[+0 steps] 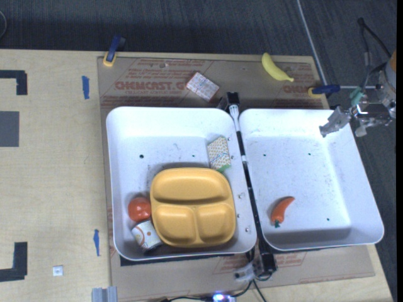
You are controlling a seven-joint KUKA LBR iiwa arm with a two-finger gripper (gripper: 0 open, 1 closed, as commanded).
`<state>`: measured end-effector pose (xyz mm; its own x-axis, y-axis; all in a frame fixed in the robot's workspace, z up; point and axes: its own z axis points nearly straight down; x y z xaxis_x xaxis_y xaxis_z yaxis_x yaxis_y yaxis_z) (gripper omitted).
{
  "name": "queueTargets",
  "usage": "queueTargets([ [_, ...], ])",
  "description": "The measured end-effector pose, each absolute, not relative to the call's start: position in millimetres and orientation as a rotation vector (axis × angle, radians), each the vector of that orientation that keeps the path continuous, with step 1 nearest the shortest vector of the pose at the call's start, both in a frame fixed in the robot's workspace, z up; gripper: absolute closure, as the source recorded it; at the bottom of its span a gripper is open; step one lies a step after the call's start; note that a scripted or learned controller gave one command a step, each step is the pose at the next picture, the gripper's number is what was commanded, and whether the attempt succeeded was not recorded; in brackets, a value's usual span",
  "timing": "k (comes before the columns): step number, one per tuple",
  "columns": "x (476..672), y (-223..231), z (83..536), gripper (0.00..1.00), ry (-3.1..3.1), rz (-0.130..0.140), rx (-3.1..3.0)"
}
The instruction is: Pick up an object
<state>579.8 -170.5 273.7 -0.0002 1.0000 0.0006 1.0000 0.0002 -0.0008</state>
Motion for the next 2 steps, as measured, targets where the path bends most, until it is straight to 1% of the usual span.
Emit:
queueTargets([
  [1,491.1,-134.8,169.8,0.00,-2.220,0.000,-2.222],
  [2,480.5,-93.4,86.2,0.00,-2.224,-0.004,-2.222],
])
